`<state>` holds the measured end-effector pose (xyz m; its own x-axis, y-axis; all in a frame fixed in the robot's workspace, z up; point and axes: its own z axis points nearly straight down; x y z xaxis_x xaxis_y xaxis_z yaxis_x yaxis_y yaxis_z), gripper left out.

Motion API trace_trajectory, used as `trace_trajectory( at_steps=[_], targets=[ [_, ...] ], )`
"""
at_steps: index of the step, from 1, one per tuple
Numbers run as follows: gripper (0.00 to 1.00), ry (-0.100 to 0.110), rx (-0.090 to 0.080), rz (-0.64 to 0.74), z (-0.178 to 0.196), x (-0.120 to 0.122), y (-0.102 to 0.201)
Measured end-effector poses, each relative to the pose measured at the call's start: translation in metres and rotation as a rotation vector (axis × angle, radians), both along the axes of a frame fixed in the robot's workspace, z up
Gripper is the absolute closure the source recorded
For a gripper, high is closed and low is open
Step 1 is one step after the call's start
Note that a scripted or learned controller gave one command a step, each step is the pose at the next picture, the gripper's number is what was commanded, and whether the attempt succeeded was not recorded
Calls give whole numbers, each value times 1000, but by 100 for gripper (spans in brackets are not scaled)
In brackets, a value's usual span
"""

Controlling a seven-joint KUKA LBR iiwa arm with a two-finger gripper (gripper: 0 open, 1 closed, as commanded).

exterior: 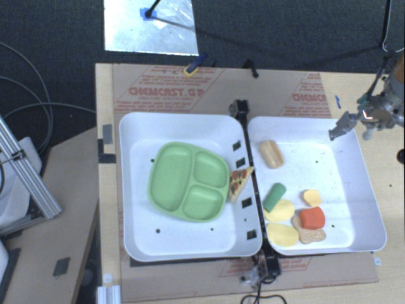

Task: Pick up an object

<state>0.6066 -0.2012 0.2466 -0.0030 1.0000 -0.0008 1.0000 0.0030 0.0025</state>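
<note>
The right bin [357, 189] holds a tan bread roll [271, 152], a green cucumber-like piece [274, 196], a red block [311, 218] on a brown cookie [310, 235], and three yellow pieces [281, 234]. A pizza slice [239, 181] leans on the divider between the bins. My gripper [350, 133] hovers over the right bin's far right corner, well above and to the right of the bread roll. Its fingers are spread apart, open, with nothing between them.
A green divided plate [188, 181] lies in the left bin [136, 233]. Black clips [241, 109] line the seam between the bins. A shiny metal sheet [150, 18] sits beyond the bench. Cables and an aluminium frame [25, 176] are at the left.
</note>
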Motion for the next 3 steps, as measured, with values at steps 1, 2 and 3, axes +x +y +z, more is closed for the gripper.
trace_trajectory(
  at_steps=[1, 2, 3],
  targets=[
    [0, 7, 4, 5, -170, 31, 38],
    [0, 6, 2, -3, -162, -28, 39],
    [0, 7, 0, -9, -155, -112, 8]
  ],
)
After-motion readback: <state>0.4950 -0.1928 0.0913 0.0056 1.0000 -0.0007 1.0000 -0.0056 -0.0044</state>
